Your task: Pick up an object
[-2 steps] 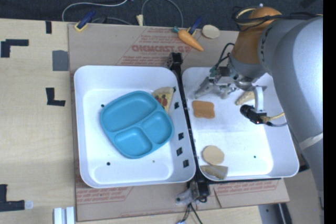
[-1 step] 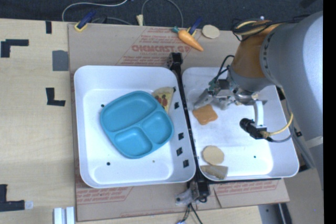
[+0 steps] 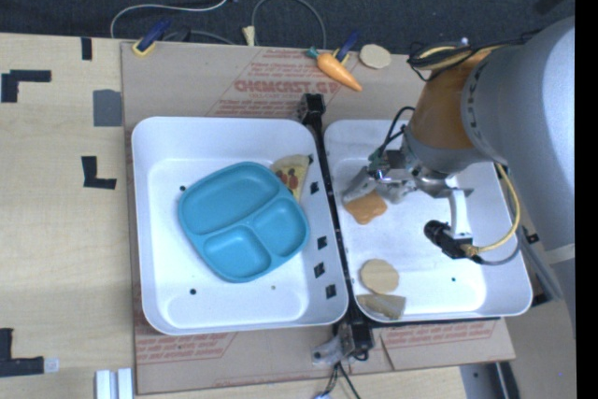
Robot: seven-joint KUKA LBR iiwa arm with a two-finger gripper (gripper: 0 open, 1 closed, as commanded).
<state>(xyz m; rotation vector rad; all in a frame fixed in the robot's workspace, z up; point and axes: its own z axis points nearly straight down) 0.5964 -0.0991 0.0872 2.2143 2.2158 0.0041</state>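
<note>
At the bottom of the frame, in the right bin (image 3: 505,299), we see a tan wedge (image 3: 383,306) against the low wall and a pale disc (image 3: 379,276) touching it just above. Neither is near the tool.

Further up, left of centre in that bin, lies the orange piece (image 3: 366,207), a small, flat, blocky chunk resting on the floor. The gripper (image 3: 366,189) is down right over it, touching or nearly touching its upper edge. We judge we are at the grasp step, reaching for this piece. We cannot tell how the tool is set, nor whether the piece is caught; it looks to be lying on the bin. The next move calls for a firm pinch on the chunk, then a straight lift.

In the left bin (image 3: 154,229) sit a blue tray (image 3: 243,221) and a yellow slice (image 3: 294,171) at its upper right. Beyond the bins, at the top of the frame, a carrot (image 3: 338,70) and a cookie (image 3: 376,57) lie on the board.
</note>
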